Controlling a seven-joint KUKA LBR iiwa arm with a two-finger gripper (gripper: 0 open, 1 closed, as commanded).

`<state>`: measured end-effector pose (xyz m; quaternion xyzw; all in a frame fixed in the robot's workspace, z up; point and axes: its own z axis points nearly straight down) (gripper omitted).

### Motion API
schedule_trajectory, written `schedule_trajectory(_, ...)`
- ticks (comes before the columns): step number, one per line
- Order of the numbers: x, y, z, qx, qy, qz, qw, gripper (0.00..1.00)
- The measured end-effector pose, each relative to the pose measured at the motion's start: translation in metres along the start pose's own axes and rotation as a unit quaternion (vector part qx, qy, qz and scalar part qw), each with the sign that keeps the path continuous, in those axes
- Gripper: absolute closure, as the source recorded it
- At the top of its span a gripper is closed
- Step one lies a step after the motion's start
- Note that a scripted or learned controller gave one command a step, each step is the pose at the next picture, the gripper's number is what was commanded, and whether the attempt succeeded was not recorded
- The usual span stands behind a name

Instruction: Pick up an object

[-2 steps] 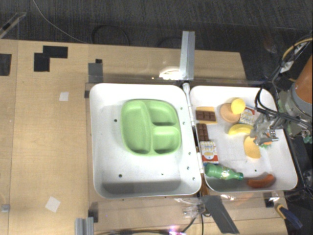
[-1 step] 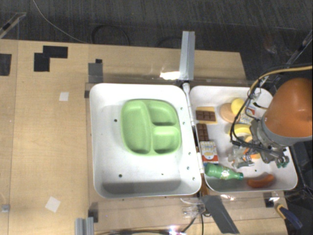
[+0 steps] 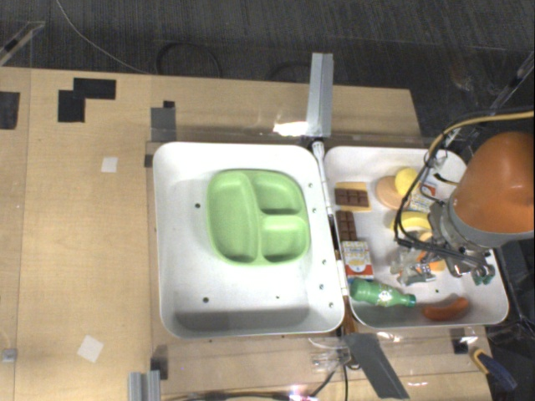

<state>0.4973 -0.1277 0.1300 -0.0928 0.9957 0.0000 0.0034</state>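
- Arm (image 3: 501, 195) comes in from the right and hangs over the right bin (image 3: 499, 307); its orange band hides much of that bin's right half.
- Gripper (image 3: 418, 266) sits low over the middle of the right bin. Can't tell whether it is parted or closed, or whether anything is in it: too much clutter and cabling around it.
- Candidate objects are all in the right bin:
  - green bottle (image 3: 380, 294) lies on its side along the near edge, just left of the gripper
  - small carton (image 3: 357, 258) with a red lower half lies against the left wall
  - two brown chocolate bars: one (image 3: 352, 196) flat near the far left, one (image 3: 343, 223) standing on edge by the wall
  - round tan piece (image 3: 388, 192) and a yellow piece (image 3: 406, 180) at the far side, partly under the arm
  - red-brown sausage-like piece (image 3: 445, 309) at the near right
- Left bin (image 3: 171, 307) carries a green divided tray (image 3: 255, 215).
- Handling guess: these look like toy-food props, so light, rigid and not fragile. Smooth plastic, probably slippery.
- Bottle: round body will roll, so close across its width at mid-body, not along its length.
- Carton: flat faces, easiest grip, but the wall blocks one side.
- Sausage piece: thin and low, so the fingers need to get right down to the bin floor.
- Risk: items are crowded, so a descent can nudge neighbours.
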Motion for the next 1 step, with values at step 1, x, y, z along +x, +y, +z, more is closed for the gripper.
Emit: schedule_trajectory(1,-0.0492,-0.0438,0.0396,0.001,-0.003,-0.011,0.9999,0.0)
